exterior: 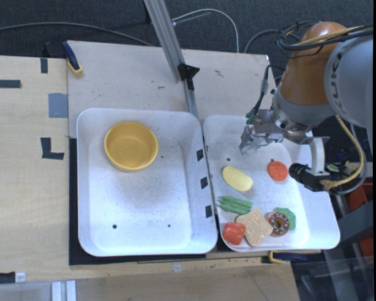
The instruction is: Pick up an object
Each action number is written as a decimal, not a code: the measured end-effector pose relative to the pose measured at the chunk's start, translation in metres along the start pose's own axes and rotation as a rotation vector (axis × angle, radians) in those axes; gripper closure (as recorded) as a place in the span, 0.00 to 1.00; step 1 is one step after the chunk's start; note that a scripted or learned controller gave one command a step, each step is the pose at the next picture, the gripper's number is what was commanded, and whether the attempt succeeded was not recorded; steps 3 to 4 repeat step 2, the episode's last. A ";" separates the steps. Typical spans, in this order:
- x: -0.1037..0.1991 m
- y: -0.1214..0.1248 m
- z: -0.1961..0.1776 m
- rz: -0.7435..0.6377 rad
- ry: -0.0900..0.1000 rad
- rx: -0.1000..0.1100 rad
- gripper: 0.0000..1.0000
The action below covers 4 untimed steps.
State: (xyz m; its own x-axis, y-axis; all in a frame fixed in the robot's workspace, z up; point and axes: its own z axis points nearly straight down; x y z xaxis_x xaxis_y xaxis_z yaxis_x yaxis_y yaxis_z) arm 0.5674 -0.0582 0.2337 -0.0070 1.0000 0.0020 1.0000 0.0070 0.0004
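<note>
The grey arm is reaching in from the right of the right bin (313, 231), its orange band bulging above the wrist and sitting just past that bin's far right corner. The wrist is angling down and leftward over the bin's far end. The gripper (253, 142) is hanging above the bin's upper-middle floor, its metal fingers (246, 144) pointing down toward the white surface, with nothing visible between them.

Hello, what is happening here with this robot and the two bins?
The arm reaches in from the right, its gripper above the back of the right bin. Nothing shows between its fingers. Toy food lies there: a yellow piece, a tomato, green beans, bread, a donut. The left bin holds a yellow bowl.
</note>
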 end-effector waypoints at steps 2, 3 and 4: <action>0.121 0.040 0.002 -0.001 0.000 0.001 1.00; 0.121 0.040 0.002 -0.001 0.000 0.001 1.00; 0.121 0.040 0.002 -0.001 0.000 0.001 1.00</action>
